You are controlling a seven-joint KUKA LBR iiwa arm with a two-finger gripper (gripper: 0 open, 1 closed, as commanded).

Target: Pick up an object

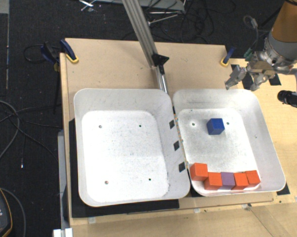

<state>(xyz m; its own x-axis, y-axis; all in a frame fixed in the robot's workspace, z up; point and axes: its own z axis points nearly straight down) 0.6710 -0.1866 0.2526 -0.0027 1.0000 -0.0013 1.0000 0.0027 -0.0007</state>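
A tan wooden bench [118,65] carries two shallow, speckled white bins: the left bin [84,107] and the right bin [267,147]. The metal gripper [243,80] hangs over the right bin's far edge, fingers spread apart, holding nothing. A blue cube [216,126] sits mid-bin; orange blocks [207,176] and a purple block [228,179] line its near wall.

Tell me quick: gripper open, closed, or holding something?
Gripper: open, fingers spread, nothing between them; it hangs above the far edge of the right bin, apart from the blue cube.
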